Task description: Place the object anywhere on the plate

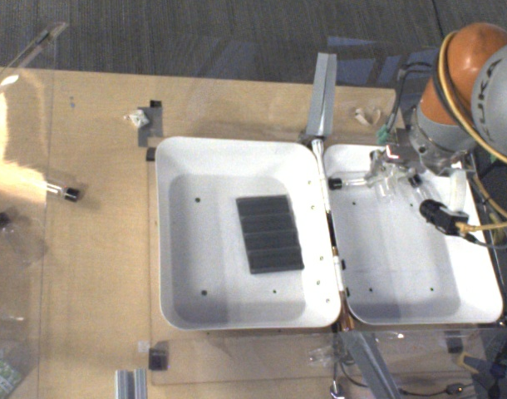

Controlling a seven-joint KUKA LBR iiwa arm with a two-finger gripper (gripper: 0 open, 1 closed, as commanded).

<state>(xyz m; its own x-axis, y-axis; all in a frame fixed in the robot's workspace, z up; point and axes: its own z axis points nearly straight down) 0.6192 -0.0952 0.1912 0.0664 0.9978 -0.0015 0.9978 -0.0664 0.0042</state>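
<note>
White plastic makes up both bins. The left bin [174, 248] holds a dark ribbed plate [270, 233], lying flat near its middle with nothing on it, so the placing looks not yet done. The right bin [420, 306] shows a bare floor; I can make out no loose object on it. The hand [393, 173] hangs over that bin's far left corner, well apart from the plate. Whether it is open, or has hold of anything, cannot be told. Carrying an object across to the plate is left.
</note>
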